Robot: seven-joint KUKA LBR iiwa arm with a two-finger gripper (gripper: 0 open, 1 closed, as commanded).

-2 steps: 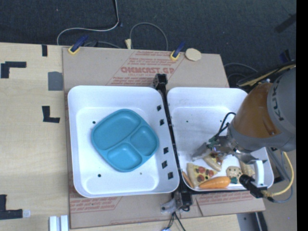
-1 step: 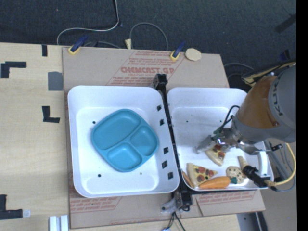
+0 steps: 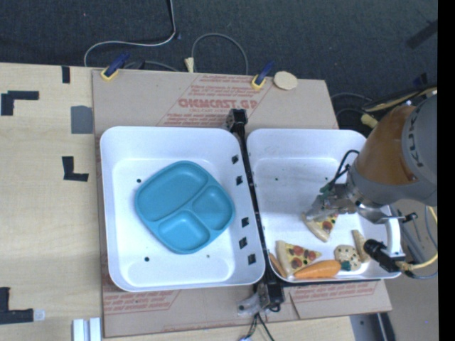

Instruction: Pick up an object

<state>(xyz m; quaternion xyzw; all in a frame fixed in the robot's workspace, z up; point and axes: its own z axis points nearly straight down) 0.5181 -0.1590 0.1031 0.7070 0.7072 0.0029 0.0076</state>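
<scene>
Camera view showed you the gripper (image 3: 328, 208) touching a pizza slice (image 3: 321, 225) in the right bin (image 3: 284, 144); I could not tell how it stood. Just beside that slice lay 1 carrot (image 3: 317, 269); your grasp could slip off the flat wedge.

We see two shallow white bins side by side on a brown cardboard sheet (image 3: 213, 101) printed with red lettering. The left bin (image 3: 114, 190) holds a blue divided tray (image 3: 185, 206) with three compartments, lying flat near the middle. Black clips run along the divider (image 3: 245, 190) between the bins. Two blue-and-yellow clamps (image 3: 114, 67) grip the cardboard's far edge, near a small round tan disc (image 3: 285, 80). A white cable (image 3: 169, 13) loops over the dark carpet beyond.
</scene>
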